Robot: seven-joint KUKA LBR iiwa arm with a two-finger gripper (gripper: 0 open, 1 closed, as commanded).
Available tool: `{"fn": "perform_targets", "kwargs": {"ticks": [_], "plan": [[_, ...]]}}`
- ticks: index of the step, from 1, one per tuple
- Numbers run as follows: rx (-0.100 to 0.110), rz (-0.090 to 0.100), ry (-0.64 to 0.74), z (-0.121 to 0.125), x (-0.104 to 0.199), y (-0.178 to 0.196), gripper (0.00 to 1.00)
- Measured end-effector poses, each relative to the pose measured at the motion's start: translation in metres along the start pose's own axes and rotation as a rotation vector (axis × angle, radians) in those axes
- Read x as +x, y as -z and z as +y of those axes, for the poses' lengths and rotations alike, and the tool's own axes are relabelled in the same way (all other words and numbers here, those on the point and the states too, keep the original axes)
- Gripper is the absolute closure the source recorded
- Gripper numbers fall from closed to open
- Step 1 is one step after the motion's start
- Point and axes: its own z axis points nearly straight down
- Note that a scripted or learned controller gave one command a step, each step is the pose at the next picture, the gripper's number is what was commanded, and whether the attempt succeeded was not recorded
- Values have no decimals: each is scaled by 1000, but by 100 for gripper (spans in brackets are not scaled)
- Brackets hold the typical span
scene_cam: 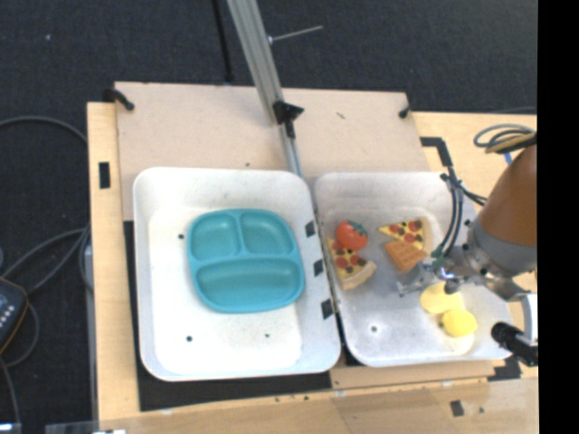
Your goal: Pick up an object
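- Step in hand: approach to a grasp, by my reading. The arm [516, 211] reaches into the right bin [375, 193] from the right, with the gripper [432, 280] low over the bin floor beside the yellow toy [449, 311].
- Fingers: thin metal parts point left from the wrist, but their spread is too small and blurred to read; whether they are apart or closed cannot be told, and nothing is seen between them.
- Task's thing: no object is lifted. The nearest candidate is the yellow toy, two rounded lumps lying at the right bin's near right, just beside the gripper and partly under the wrist.
- Next move, as a judgement: the gripper needs to settle over one object with the fingers to either side of it, close, then rise straight up. The yellow toy's rounded shape may slip out of a shallow pinch.
- Right bin, contents: a pizza-slice toy [404, 242] near the middle; a red tomato-like toy [351, 236] at the left, touching a second pizza slice [351, 266] just below it; the yellow toy.
- Left bin [163, 197], contents: one teal divided plate [244, 260] with three compartments, lying flat near the centre.
- Support: both bins sit side by side on the bench [208, 125].
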Motion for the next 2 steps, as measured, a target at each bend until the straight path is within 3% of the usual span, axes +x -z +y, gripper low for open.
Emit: {"fn": "perform_targets", "kwargs": {"ticks": [1, 2], "plan": [[-9, -1, -4, 2, -1, 14, 100], [-11, -3, 0, -5, -6, 71, 100]]}}
